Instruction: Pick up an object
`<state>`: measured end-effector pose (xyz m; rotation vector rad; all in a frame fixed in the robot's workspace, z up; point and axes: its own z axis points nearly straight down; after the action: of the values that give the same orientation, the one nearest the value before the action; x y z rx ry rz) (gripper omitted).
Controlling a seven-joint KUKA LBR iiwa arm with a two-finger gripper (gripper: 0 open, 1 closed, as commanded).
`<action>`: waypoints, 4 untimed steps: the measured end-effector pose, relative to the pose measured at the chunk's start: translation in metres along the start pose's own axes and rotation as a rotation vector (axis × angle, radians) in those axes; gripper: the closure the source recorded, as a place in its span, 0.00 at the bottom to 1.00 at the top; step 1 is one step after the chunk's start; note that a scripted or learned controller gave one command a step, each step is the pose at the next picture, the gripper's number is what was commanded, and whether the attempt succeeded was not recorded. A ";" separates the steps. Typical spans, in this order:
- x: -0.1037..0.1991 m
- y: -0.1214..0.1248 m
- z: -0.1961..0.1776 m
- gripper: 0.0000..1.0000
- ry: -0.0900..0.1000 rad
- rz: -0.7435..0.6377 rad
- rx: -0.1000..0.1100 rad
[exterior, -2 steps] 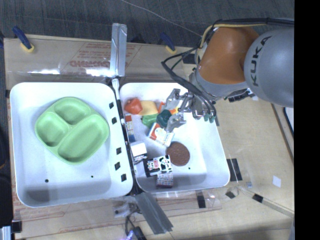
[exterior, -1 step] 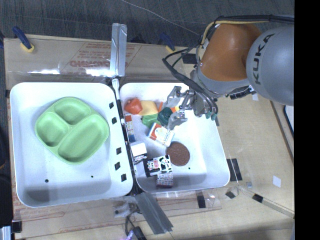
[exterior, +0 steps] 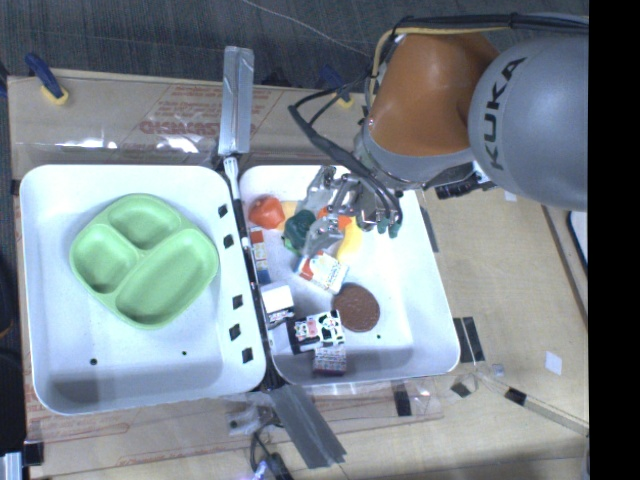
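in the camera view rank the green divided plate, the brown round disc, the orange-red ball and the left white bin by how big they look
Largest to smallest:
1. left white bin
2. green divided plate
3. brown round disc
4. orange-red ball
The disc and ball look close in size, so their order is unsure.

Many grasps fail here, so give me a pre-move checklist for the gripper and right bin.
1. Gripper over the right bin: ok, it hangs above the clutter.
2. Finger state: cannot tell; cables and hardware blur them.
3. Object between the fingers: cannot tell; the teal object and orange piece sit right under the gripper.
4. Other targets free: ok; the brown disc and red ball lie uncovered.
5. Left bin: ok; the green tray is apart from the arm.
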<state>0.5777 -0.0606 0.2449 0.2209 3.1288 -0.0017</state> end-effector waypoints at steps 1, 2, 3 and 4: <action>0.095 -0.033 -0.012 1.00 0.003 0.110 0.000; 0.047 -0.058 0.097 1.00 0.013 0.178 0.001; -0.020 -0.036 -0.012 1.00 -0.004 0.239 -0.001; -0.059 -0.145 0.083 1.00 0.009 0.081 0.000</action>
<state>0.6159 -0.2124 0.1626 0.3482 3.1260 -0.0012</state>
